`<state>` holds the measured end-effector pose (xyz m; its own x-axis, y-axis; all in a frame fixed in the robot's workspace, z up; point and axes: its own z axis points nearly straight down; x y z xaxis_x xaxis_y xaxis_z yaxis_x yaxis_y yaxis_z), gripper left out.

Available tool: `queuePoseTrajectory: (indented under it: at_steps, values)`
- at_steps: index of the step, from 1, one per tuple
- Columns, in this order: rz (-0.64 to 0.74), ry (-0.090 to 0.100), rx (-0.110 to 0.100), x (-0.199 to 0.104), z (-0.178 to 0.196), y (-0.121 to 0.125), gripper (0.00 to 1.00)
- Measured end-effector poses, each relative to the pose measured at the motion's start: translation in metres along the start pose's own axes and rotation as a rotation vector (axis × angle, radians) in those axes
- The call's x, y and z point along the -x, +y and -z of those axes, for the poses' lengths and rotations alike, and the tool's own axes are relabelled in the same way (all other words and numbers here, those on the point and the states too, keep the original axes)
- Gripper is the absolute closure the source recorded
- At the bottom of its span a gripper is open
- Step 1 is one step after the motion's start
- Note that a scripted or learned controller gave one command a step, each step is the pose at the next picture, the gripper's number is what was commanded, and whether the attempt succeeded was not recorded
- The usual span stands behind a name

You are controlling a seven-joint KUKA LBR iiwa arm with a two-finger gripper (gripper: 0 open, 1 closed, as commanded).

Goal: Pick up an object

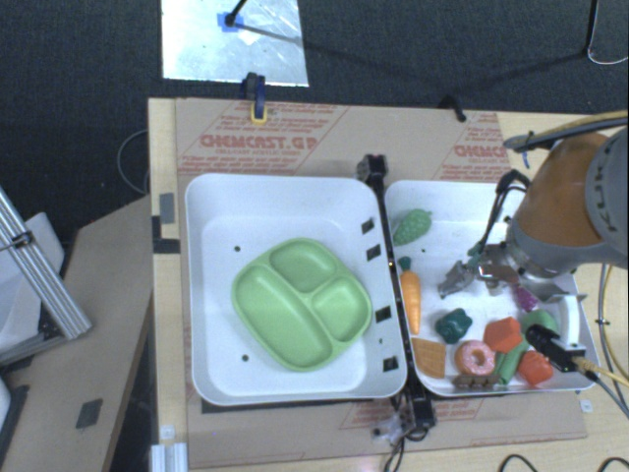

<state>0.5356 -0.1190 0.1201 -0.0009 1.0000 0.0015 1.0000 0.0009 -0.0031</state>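
Note:
The right bin (447, 205) holds several toy foods: a leafy green piece (413, 226) at the back left, an orange carrot (411, 301) along the left wall, a dark green piece (453, 324), a tan cracker (428, 355), a pink donut (476, 358) and an orange-red piece (503, 334). My gripper (460, 279) hangs low over the middle of this bin, just above and right of the dark green piece and right of the carrot. The arm's wrist hides part of the bin's right side.
The left bin (216, 214) carries a light green divided plate (301, 303). More small pieces, red (536, 368), green (511, 364) and purple (525, 294), crowd the right bin's front right corner. A black divider (385, 264) runs between the bins.

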Motion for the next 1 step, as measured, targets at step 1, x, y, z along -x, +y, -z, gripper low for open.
queuePoseTrajectory:
  at_steps: [1]
  values:
    - [0.000,0.000,0.001,-0.0006,-0.0376,0.0001,0.00]
